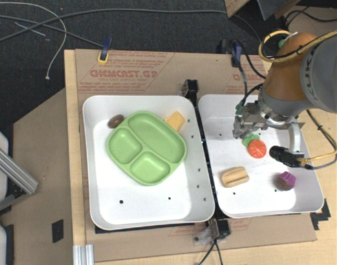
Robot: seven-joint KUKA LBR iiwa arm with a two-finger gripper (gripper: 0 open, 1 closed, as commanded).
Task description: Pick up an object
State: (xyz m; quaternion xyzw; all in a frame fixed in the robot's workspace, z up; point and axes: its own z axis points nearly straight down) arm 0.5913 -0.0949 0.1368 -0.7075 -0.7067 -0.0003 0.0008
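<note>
The robot's pincer (246, 130) hangs low in the right-hand bin (223, 110), and I cannot tell how it is set. A small red toy with a green top (256, 148) lies just below and beside it, a tan bread roll (235, 176) and a purple piece (285, 180) farther off. A clean pick likely means centring over the red toy before lowering.

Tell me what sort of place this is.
Probably a robotics lab set up for grasping trials: two white bins clamped on a cardboard-covered bench, toy food such as a plastic carrot and green divided plate, and loose cables on the carpet.
</note>
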